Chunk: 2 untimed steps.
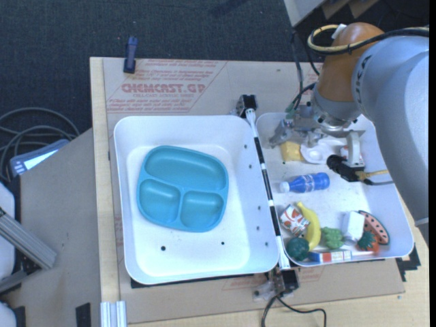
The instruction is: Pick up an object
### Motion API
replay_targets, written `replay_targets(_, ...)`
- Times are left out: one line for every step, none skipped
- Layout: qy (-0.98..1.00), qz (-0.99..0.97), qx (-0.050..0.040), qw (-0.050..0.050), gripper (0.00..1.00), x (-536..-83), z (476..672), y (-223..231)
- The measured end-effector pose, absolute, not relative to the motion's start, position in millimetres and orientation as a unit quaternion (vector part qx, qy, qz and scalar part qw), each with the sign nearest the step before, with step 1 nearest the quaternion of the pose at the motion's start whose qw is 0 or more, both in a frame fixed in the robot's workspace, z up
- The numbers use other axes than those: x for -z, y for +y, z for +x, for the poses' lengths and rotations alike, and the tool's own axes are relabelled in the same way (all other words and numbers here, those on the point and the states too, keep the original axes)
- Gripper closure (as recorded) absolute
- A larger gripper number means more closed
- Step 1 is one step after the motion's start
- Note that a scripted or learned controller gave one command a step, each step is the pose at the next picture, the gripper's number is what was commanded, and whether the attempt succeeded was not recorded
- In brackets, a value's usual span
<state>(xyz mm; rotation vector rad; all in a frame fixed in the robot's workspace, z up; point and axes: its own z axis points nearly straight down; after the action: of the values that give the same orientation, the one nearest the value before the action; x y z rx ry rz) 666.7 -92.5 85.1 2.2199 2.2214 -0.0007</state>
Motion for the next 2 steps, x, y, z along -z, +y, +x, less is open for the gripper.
replay_targets(0.707,0.707,0.0002,0.001,0.0,-85.1,666.6,-95.5)
replay_targets(0.707,0.707,0.0002,0.001,0.0,-85.0,666.6,-97.0)
